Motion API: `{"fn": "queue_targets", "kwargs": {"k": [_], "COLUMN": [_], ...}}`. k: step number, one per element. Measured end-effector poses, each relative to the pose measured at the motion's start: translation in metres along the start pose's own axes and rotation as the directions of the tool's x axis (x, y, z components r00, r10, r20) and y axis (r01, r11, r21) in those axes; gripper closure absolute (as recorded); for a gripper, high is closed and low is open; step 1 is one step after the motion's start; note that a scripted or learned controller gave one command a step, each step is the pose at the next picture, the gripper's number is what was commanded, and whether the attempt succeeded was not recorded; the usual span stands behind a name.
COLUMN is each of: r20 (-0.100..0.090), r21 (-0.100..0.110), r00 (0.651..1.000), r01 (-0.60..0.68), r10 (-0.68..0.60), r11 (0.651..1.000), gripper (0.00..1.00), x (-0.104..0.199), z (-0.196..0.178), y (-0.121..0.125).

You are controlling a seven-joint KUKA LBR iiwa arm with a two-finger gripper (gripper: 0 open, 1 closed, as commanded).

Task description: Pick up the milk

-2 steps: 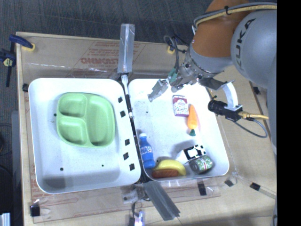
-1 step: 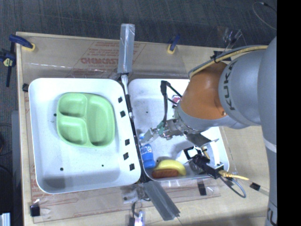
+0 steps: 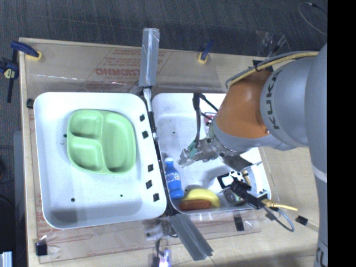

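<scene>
Two white bins on tabletop [image 3: 33, 149]; hand [image 3: 192, 154] low over right bin [image 3: 172, 113], grip state unclear; green tray [image 3: 103, 141] in left bin [image 3: 50, 199].

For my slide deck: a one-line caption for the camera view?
KUKA arm reaches into the right bin above a blue bottle; a green divided plate sits in the left bin.

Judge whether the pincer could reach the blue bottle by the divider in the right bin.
Probably yes. The blue bottle lies uncovered along the right bin's left wall, and the pincer hovers close beside it. The wall and the banana at its lower end may crowd the grasp.
</scene>
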State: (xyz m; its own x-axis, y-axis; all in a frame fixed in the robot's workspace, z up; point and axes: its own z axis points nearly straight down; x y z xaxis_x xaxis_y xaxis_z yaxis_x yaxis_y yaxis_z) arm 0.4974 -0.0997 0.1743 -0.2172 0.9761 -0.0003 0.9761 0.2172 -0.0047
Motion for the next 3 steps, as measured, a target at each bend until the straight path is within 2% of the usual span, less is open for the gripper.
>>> {"fn": "queue_targets", "kwargs": {"k": [1,2,3], "r20": [0.0,0.0,0.0], "r21": [-0.005,-0.004,0.002], "r00": [1.0,0.999,0.996], "r01": [0.011,-0.048,-0.088], "r10": [-0.011,0.048,0.088], "r11": [1.0,0.999,0.996], "gripper": [1.0,1.0,1.0], "x": [0.09,0.104,0.101], "z": [-0.142,-0.244,-0.221], "y": [-0.001,0.021,0.048]}}
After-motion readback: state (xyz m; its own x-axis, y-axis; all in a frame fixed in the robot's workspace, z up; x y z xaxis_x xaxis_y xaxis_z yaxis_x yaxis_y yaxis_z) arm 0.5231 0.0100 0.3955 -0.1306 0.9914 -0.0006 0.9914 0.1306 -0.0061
